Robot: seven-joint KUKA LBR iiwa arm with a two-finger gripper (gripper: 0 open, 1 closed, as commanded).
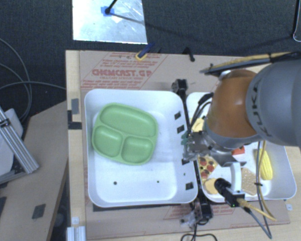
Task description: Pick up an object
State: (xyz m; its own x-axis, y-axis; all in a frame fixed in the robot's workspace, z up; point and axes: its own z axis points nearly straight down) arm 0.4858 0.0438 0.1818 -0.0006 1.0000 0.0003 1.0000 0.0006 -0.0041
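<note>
A green divided plate (124, 133) lies in the left white bin (140, 192). The right bin (286, 185) holds small toy foods: a yellow corn cob (264, 164), a pizza-like piece with red dots (206, 166), a tan cracker-like piece (249, 181) and a pale round piece (210, 186). My gripper (194, 147) hangs low at the left side of the right bin, close to the wall between the bins, just above the pizza-like piece. The grey arm and its orange band (233, 109) cover much of that bin.
The bins sit on a cardboard sheet (120, 69) on the bench. Black clips (179, 86) and cables (261, 210) run along the divider and the front edge. A shiny square panel (109, 14) lies beyond the bench, and a metal rail (10, 139) stands at the left.
</note>
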